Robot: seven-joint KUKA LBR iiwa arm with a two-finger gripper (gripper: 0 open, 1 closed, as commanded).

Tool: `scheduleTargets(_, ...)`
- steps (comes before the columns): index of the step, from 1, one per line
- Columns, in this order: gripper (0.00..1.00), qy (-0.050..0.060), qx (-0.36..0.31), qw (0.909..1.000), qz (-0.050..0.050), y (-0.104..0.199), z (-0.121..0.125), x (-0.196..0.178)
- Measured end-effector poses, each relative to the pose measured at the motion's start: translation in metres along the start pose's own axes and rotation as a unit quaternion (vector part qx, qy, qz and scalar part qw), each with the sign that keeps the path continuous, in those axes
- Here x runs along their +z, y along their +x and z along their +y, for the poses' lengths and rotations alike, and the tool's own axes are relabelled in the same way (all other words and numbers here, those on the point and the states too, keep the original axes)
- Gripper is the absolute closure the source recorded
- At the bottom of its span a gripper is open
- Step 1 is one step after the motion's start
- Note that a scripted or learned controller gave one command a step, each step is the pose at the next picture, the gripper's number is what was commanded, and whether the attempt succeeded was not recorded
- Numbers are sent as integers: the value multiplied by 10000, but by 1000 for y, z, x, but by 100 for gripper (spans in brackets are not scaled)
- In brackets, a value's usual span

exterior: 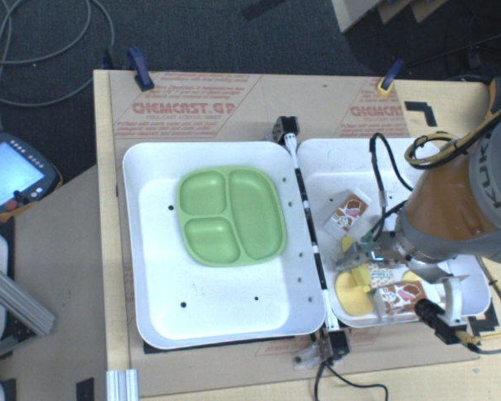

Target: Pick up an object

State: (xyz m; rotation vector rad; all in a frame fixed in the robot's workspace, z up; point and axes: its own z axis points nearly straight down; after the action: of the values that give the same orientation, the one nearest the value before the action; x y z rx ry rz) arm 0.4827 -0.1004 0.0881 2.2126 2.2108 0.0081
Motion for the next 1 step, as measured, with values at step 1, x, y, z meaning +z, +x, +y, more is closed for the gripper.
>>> scheduleTargets(1, 0, -3, 9, 10000, -11, 4, 0, 0)
